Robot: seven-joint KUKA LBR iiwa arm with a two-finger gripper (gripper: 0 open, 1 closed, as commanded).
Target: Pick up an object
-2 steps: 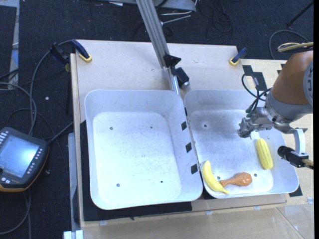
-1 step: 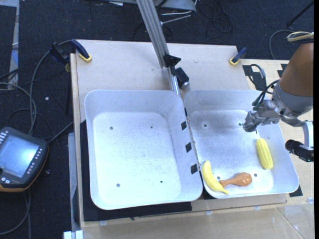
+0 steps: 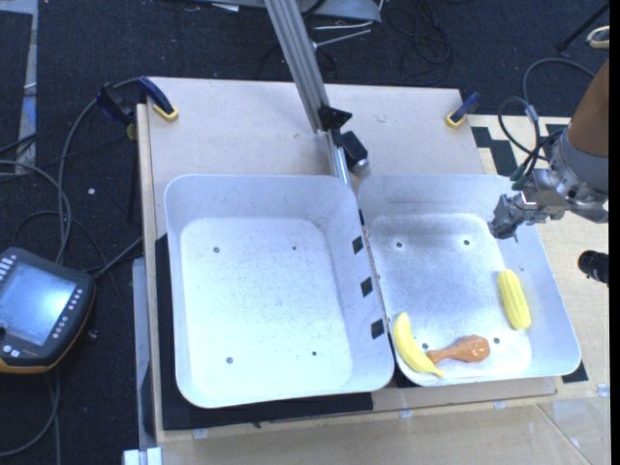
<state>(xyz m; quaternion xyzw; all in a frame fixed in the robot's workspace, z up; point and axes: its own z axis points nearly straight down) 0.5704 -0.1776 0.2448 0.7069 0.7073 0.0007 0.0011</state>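
Note:
Three objects lie in the right bin (image 3: 426, 240). A yellow corn cob (image 3: 513, 298) rests near its right wall. At the front left corner a yellow banana (image 3: 411, 347) lies curved, and an orange-brown chicken drumstick (image 3: 463, 351) sits just to its right. My gripper (image 3: 508, 218) hangs over the bin's right rim, up and slightly left of the corn cob, with nothing visible between its fingers.
The left bin (image 3: 257, 289) adjoins the right one along a centre ridge with black markers. An aluminium pole (image 3: 305, 61) rises from the bench behind the bins. Yellow clamps (image 3: 457, 116) sit at the back corners. A teach pendant (image 3: 39, 308) lies left of the bench.

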